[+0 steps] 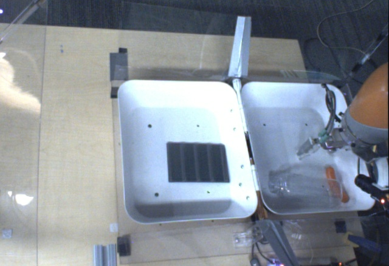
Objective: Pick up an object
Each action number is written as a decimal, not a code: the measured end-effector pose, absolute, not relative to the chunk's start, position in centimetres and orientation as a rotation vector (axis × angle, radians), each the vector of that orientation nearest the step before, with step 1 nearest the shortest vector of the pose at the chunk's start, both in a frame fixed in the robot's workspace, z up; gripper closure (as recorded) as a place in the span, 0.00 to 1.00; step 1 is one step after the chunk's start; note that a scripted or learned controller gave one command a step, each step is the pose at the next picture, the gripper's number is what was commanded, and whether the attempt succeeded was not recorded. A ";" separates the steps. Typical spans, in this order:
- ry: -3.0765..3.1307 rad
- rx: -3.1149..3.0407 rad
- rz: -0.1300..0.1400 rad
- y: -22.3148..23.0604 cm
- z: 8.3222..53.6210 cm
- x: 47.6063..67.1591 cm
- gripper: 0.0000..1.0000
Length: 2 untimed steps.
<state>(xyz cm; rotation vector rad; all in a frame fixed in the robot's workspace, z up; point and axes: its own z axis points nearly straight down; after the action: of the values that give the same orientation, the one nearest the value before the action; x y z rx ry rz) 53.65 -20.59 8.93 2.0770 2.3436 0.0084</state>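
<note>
My gripper (309, 148) hangs over the middle of the right bin (273, 107), reaching in from the right below the arm's orange band (371, 104). Just below it, near the bin's front wall, a clear plastic cup (292, 184) lies on its side. A small orange object (336, 183) rests to the right of the cup, in the front right corner. In the left bin (140, 113) a dark grey ribbed rectangular block (197, 162) lies flat, a little front of centre. The gripper looks apart from the cup and the orange object.
A metal divider post (240, 46) stands behind the seam between the bins. Cables (340, 46) trail at the back right. Black clamps (120, 67) sit at the left bin's corners, and the wooden bench (67, 137) spreads to the left.
</note>
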 end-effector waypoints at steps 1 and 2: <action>2.361 2.051 0.011 -20.6 9.0 49.2 0.00; 2.357 2.043 0.018 -20.5 10.2 49.6 1.00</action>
<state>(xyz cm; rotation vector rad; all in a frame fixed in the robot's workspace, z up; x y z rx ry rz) 49.56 -20.54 10.23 2.0432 2.3570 0.0179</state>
